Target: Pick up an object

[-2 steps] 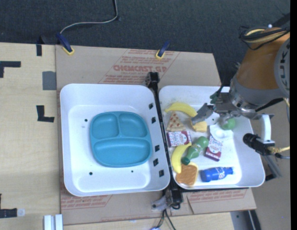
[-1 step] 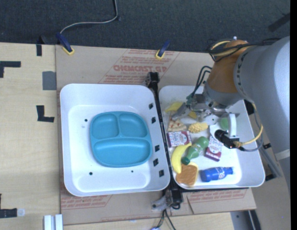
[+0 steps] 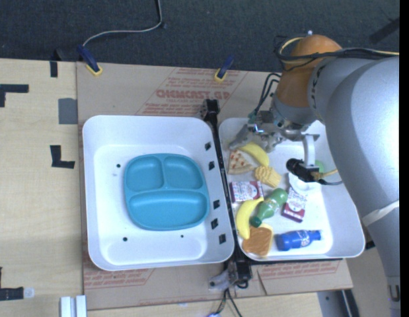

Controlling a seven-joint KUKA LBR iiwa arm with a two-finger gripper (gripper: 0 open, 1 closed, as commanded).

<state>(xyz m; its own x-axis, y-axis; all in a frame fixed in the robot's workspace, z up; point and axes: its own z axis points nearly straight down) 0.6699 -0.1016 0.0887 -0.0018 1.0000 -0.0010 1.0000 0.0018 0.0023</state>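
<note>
Yellow upper banana (image 3: pixel 257 154) looks like the nearest candidate. It lies at the back of the right bin (image 3: pixel 341 211), just under the claw (image 3: pixel 260 136). From this angle I can't tell how far the claw is open. Nothing is visibly held.

Handling guess for the banana:
- Probably a hollow plastic toy: light, stiff, not fragile.
- The skin looks smooth and glossy, so it may slip or roll.
- Grip across the thick middle, square to the curve. The tapered ends would likely squirt out.

Neighbours are tight:
- Pizza slice (image 3: pixel 240 162): flat wedge, touching or nearly touching the banana's left end. Too thin to pinch easily.
- Corn (image 3: pixel 268 175): ridged, pale yellow, just below the banana. The texture should grip well.
- Packet (image 3: pixel 244 191): flat, red and white, likely soft.
- Carton (image 3: pixel 295 207): small and boxy, with flat faces that suit a parallel grip.
- Green bottle (image 3: pixel 273 203): rounded, lying slantwise.
- Blue bottle (image 3: pixel 298 239): lying on its side at the front. It would roll.
- Lower banana (image 3: pixel 244 218): against the left wall, with brown bread (image 3: pixel 258 242) at its tip.

The left bin (image 3: pixel 105 177) holds a blue divided plate (image 3: pixel 166 191), wide, shallow and smooth, so it's a poor pick.

Both bins are glossy white plastic on cardboard (image 3: pixel 184 91) over the wood-look desk (image 3: pixel 32 197), so things may slide when nudged.
</note>
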